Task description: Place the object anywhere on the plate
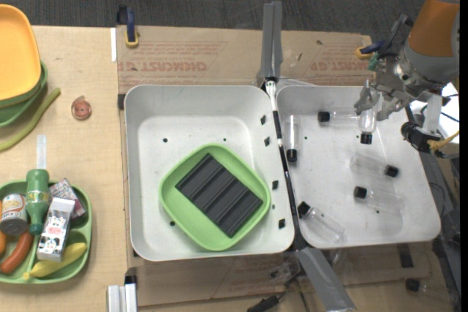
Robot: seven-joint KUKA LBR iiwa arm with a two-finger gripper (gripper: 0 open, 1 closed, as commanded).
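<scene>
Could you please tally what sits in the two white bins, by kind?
Clear vials with black caps: 6, first, one at the pincer
Green plate: 1
Dark ridged insert: 1
Total: 8

Lighting's pretty even and bright, looks like soft overhead room light. The white bins [139, 157] come out nearly blown, with only faint shadows along their inner walls. The green plate [170, 190] throws a thin soft shadow around its rim. Clear vials in the bin right of the plate are washed out and hard to make out. Overall slightly soft and low-res.
</scene>
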